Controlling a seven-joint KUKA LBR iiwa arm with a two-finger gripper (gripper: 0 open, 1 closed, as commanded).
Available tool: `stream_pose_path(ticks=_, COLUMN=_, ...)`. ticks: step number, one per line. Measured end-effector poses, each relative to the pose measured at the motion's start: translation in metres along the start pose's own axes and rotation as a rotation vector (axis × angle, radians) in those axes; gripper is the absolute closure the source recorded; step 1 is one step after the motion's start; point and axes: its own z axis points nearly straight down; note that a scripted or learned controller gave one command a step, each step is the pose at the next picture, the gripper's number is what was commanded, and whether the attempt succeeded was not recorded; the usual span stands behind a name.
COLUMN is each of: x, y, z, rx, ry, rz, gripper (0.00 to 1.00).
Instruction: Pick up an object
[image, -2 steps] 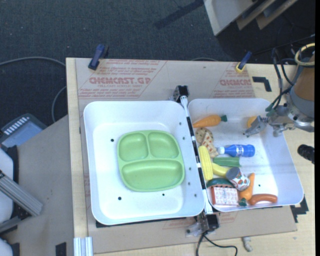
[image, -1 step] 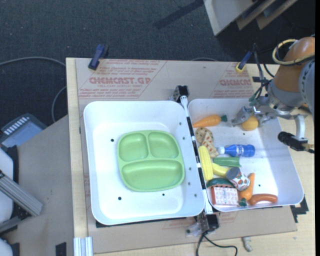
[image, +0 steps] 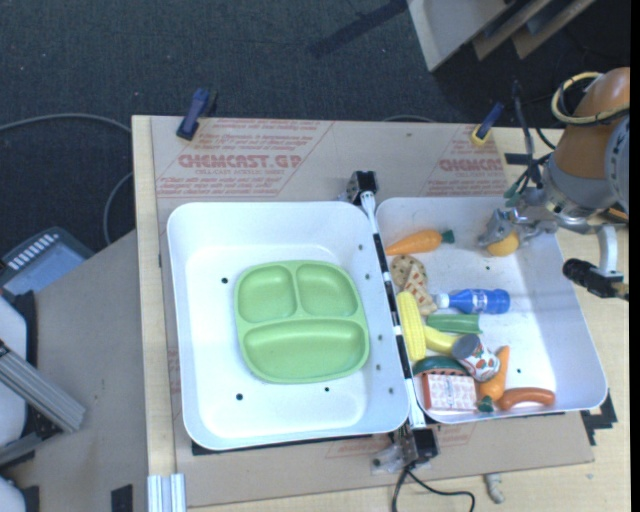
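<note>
Green and shiny, a plate (image: 300, 322) with three parts sits in the middle of the left bin (image: 200, 400).

Right of the plate is the right bin (image: 575, 330), and it is full of toy food. Nearest the plate is a yellow corn cob (image: 410, 325) along the bin's near wall. Past the corn, farther from the plate, lie a blue bottle (image: 477, 300) and a green pepper (image: 458, 324). An orange carrot (image: 416, 241) lies above them, toward the back.

The gripper (image: 505, 232) is at the far back corner of that bin, well away from the plate. A small yellow thing (image: 503, 244) sits right under its tip, touching it. I cannot tell how wide the jaws are, or if they have hold of the yellow thing.
</note>
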Motion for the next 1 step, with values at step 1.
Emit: stream_pose_path(ticks=1, x=0.1075, y=-0.0584, z=0.0091, rx=-0.002, ry=0.003, rz=0.001, gripper=1.00)
